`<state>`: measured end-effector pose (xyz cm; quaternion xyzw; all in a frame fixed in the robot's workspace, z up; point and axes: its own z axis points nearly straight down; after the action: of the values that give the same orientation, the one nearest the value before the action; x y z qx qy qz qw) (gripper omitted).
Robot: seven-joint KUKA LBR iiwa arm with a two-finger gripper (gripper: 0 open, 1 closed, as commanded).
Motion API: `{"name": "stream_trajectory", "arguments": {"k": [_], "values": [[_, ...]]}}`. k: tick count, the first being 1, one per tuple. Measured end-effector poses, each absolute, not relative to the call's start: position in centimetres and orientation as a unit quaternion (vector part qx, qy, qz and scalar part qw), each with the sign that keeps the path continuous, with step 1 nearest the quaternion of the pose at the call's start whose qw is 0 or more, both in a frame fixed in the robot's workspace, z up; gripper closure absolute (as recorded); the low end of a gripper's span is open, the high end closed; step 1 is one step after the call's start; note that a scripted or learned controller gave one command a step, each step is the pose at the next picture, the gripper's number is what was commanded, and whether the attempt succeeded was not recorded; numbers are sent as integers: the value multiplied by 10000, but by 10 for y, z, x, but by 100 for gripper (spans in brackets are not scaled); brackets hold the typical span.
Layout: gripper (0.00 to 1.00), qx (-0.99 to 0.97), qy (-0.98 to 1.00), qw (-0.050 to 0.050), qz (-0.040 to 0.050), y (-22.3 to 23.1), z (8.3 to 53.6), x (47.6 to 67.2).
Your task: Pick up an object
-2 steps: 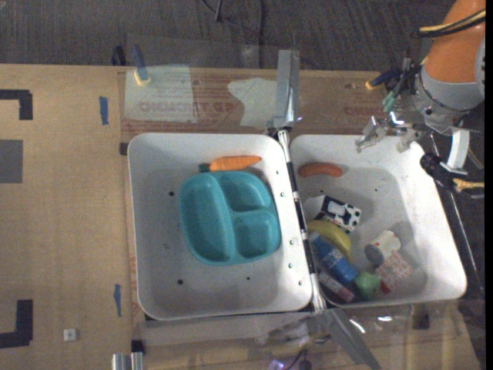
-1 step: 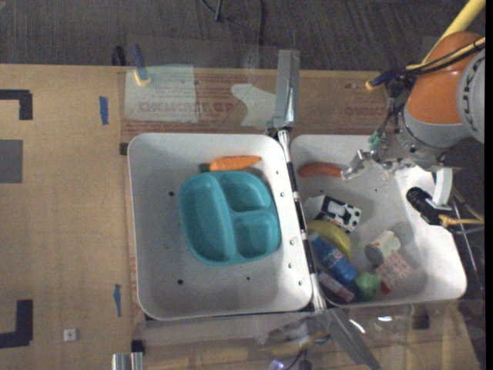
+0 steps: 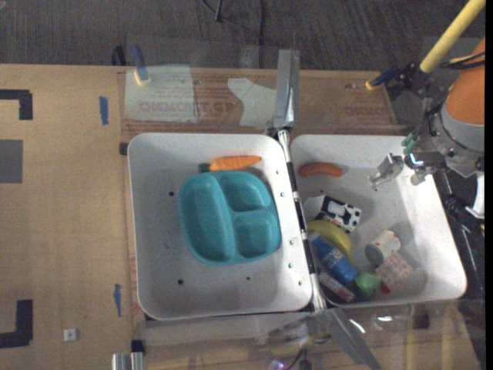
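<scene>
Objects for picking lie mostly in the right bin [image 3: 431, 230], as I see it from the overhead camera. An orange sausage-shaped piece [image 3: 320, 170] rests near that bin's far left corner. Along the bin's left wall sit a black-and-white cow-patterned toy [image 3: 341, 213], a yellow banana [image 3: 331, 234] just below it, and a blue item [image 3: 333, 257] below that. Toward the near edge I can make out a green piece [image 3: 367, 284], a pale cylinder [image 3: 383, 247] lying tilted, and a pinkish patterned packet [image 3: 397, 270] just beside it. The left bin [image 3: 154, 230] holds a teal divided tray [image 3: 229, 216] lying flat in its middle, with an orange carrot [image 3: 236, 163] touching the tray's far edge. The two bins sit side by side on a cardboard-coloured surface [image 3: 62, 206] marked with blue tape. The grey arm with its orange band [image 3: 468, 102] enters from the right, and the claw [image 3: 385, 172] hovers over the far right part of the right bin, apart from every object there. Nothing sits between its fingers, and I cannot tell from this angle how the claw is set.
</scene>
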<state>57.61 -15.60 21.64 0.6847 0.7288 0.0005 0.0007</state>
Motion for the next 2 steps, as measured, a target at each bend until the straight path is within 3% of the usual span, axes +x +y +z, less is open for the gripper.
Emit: {"name": "stream_trajectory", "arguments": {"k": [1, 2], "values": [[0, 7056, 7086, 31, 20, -111, 88, 631], [0, 6528, 7575, 38, 27, -106, 89, 594]]}}
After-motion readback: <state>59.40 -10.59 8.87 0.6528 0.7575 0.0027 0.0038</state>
